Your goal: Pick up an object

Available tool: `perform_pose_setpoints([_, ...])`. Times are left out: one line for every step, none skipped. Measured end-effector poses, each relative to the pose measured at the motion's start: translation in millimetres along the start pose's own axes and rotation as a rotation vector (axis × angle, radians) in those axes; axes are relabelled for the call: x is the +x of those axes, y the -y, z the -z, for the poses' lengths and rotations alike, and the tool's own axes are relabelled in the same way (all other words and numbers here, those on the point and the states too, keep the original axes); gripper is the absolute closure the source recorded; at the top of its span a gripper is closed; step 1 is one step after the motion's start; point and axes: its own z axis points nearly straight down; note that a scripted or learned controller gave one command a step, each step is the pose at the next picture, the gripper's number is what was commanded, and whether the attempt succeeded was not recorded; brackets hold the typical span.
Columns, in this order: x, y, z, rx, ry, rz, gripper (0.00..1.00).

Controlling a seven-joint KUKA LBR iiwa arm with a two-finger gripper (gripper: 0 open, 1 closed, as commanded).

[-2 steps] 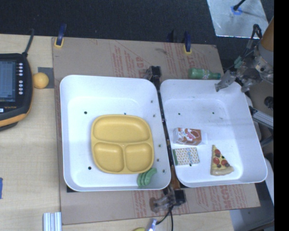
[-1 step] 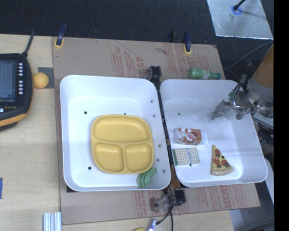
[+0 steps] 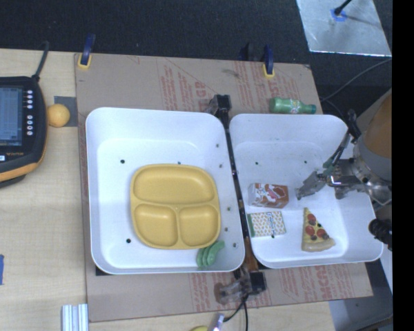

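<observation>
In the right bin [image 3: 290,140] lie a brown and red snack packet [image 3: 268,195], a white and green packet [image 3: 266,224] and a toy pizza slice [image 3: 316,231]. My gripper [image 3: 315,178] hangs over the right half of this bin, reaching in from the right edge. It is open, with nothing between its fingers. It sits up and to the right of the brown packet and above the pizza slice, touching neither. The left bin [image 3: 110,133] holds a yellow divided plate [image 3: 174,205] and a small green object [image 3: 209,254] at its front right corner.
A green bottle [image 3: 292,105] lies on the cardboard behind the right bin. A teach pendant [image 3: 10,129] and an orange ball [image 3: 58,114] sit on the bench at the left. Clamps hold the bins at their shared wall.
</observation>
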Motion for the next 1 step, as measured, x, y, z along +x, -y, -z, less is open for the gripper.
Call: perform_pose_setpoints([-11.0, 24.1, -93.8, 0.002, -0.001, 0.000, 0.00])
